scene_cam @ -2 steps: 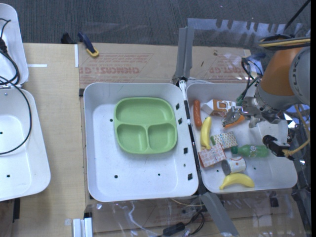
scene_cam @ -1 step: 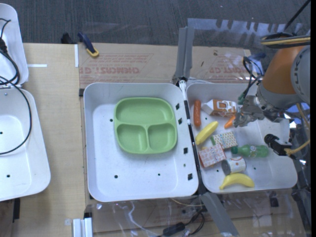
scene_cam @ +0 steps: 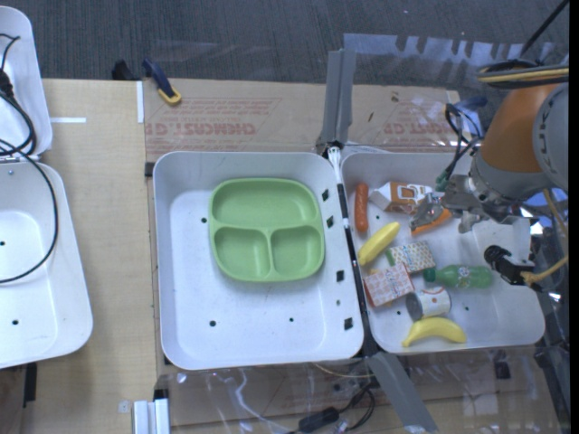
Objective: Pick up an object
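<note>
The right bin [scene_cam: 507,328] holds several objects. An orange carrot-like stick [scene_cam: 362,206] lies by the left wall, with a yellow banana [scene_cam: 378,242] beside it. Further in are a white and orange carton [scene_cam: 401,193], two patterned packets [scene_cam: 389,286], a green bottle [scene_cam: 461,277], a small can [scene_cam: 428,304] and a second banana [scene_cam: 434,333]. My gripper [scene_cam: 447,204] hangs low over the bin's back right part, right beside a small orange object [scene_cam: 432,218]. I cannot make out whether it touches that object.
A green divided plate [scene_cam: 268,228] lies in the left bin [scene_cam: 181,324]. The arm's orange band [scene_cam: 517,134] and cables rise over the right bin's right edge. A white appliance [scene_cam: 27,242] with a black cable stands at the far left of the bench.
</note>
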Robot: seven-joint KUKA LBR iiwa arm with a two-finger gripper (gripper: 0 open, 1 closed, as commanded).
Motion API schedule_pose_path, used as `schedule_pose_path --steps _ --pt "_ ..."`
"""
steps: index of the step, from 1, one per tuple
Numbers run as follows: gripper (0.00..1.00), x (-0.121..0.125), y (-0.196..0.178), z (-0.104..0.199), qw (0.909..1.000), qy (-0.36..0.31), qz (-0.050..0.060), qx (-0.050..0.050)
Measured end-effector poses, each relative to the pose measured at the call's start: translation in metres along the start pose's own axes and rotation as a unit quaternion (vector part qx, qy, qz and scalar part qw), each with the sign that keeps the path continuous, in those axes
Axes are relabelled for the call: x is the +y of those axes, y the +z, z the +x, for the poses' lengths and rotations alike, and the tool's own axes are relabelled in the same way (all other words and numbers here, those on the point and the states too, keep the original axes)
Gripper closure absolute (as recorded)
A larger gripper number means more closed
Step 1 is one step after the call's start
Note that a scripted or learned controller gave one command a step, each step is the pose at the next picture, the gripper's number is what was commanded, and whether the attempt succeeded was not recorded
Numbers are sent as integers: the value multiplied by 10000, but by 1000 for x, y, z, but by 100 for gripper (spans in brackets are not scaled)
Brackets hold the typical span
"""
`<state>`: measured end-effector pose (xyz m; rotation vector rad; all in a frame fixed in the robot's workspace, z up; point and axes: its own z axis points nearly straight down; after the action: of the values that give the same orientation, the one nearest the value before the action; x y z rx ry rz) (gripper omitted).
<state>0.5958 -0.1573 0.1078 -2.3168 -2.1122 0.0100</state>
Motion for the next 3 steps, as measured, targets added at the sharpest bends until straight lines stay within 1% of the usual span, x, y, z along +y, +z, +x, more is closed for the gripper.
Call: schedule_pose_path --steps 1,2,3 --pt "100 0 -6 -2 10000 16 18 0" --pt "0 0 -6 -2 10000 16 20 0" --pt "100 0 -12 -3 10000 28 41 1"
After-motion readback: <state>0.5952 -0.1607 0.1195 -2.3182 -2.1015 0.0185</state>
